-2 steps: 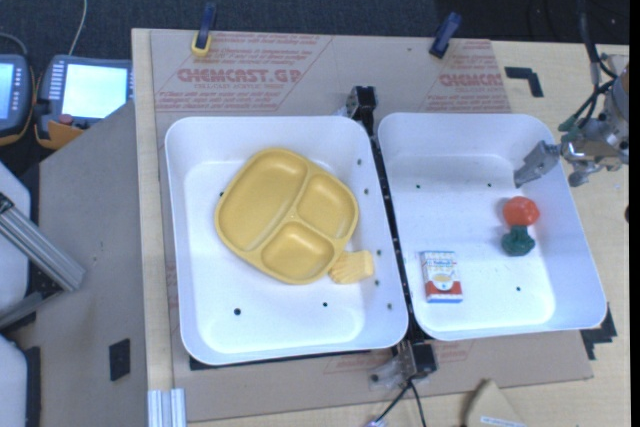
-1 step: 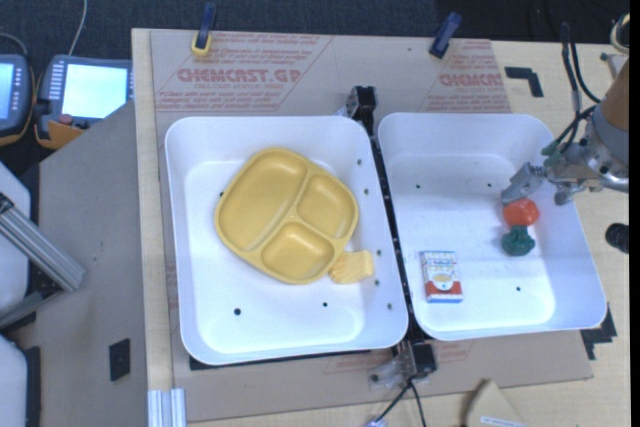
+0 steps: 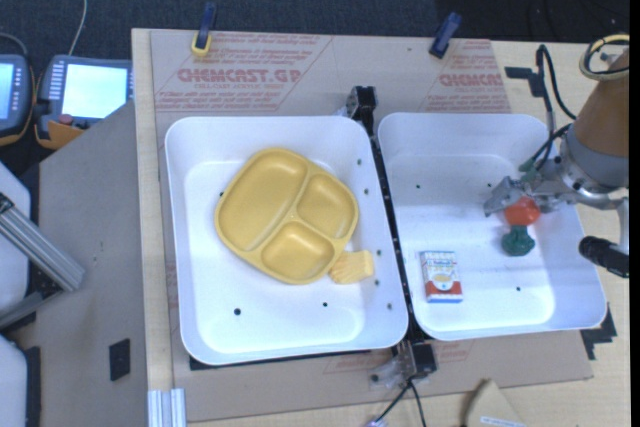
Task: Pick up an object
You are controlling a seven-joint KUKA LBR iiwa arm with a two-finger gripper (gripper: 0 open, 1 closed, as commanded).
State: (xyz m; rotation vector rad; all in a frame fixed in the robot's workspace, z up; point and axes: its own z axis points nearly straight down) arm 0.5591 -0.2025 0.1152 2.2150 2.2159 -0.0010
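We are seeing the gripper [image 3: 513, 203] hanging over the right bin [image 3: 470, 140] at right of frame, just above a small red-and-green object [image 3: 518, 227]; whether it is clamping the object we cannot tell. Lower left of it a small carton [image 3: 441, 276] is lying. The left bin [image 3: 190, 245] is holding a yellow divided plate [image 3: 287, 213], with a pale yellow piece [image 3: 353, 266] touching its lower right edge.
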